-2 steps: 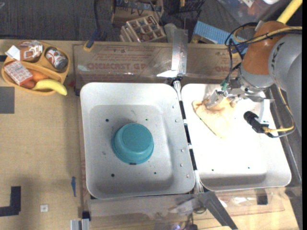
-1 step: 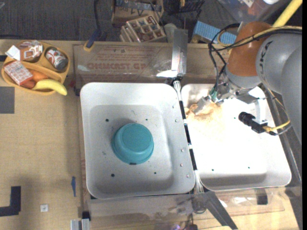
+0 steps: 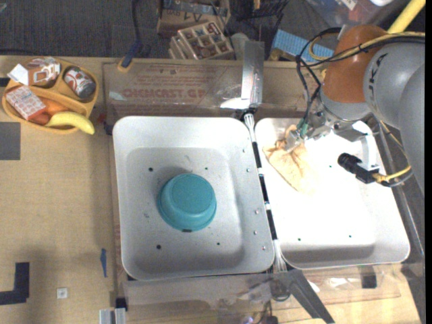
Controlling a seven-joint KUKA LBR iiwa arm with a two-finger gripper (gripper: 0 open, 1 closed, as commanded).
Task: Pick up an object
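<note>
At the far left of the bench we are seeing a yellow tray (image 3: 13, 103) that is holding a banana (image 3: 71, 120), a small carton (image 3: 25, 102) and two round tins (image 3: 79, 82). Moving right, we are looking at the left bin (image 3: 131, 137), where a teal bowl (image 3: 187, 201) is sitting upside down near the middle of the floor, well apart from every wall. Behind the bins, on the far side, a clear plastic sheet with red lettering (image 3: 175, 90) is lying along the bench. Moving right again, we are coming to the right bin (image 3: 351, 245), where a tan cloth (image 3: 290, 162) is lying crumpled in the far left part, close to the divide between the two bins. The gripper (image 3: 297, 135) is sitting right over the far end of that cloth, and the cloth is bunching up against it there, but we cannot tell whether it is actually pinching the fabric, since that spot is too small and washed out. The grey arm (image 3: 398, 79) with its orange band (image 3: 354, 63) is filling the far right corner, and a black cable fitting (image 3: 356, 166) is hanging over the bin floor just right of the cloth.
</note>
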